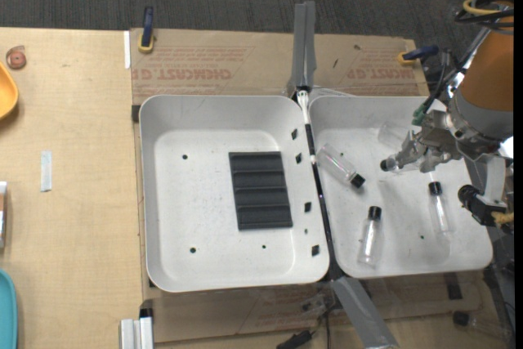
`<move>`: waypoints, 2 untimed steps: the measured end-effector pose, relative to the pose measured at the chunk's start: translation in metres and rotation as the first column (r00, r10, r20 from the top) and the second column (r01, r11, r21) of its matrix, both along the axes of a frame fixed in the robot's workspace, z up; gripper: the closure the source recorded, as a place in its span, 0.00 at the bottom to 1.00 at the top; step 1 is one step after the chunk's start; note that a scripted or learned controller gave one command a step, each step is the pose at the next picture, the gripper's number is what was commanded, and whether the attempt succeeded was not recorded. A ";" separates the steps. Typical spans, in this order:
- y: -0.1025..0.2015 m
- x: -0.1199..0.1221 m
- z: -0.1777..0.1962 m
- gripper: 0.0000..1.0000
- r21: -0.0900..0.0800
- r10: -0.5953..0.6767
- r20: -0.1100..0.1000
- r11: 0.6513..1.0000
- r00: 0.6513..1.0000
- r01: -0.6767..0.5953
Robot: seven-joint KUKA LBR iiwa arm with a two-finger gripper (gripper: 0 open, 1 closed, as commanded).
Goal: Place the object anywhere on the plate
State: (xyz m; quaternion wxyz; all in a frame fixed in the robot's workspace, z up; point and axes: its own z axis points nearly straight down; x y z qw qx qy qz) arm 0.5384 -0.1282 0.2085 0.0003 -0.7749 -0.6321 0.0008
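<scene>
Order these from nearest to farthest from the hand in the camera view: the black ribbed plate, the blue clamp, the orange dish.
From the hand:
1. Black ribbed plate, in the left bin.
2. Blue clamp, at the cardboard's far left corner.
3. Orange dish, at the left edge.

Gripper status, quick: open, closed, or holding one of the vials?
Gripper: cannot be told from this view. It sits low over the right bin, with no vial visibly held.

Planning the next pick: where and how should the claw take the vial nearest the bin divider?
Probably across the clear body of that vial, near its middle, coming straight down. It lies flat and slanted, black cap toward the lower right, so the fingers should straddle its narrow width, turned crosswise to its length. The claw sits to its right.
</scene>
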 end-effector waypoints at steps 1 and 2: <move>0.072 -0.001 -0.017 1.00 0.001 0.343 -0.002 0.939 0.939 -0.343; 0.154 0.000 -0.018 1.00 0.001 0.532 -0.001 0.847 0.847 -0.532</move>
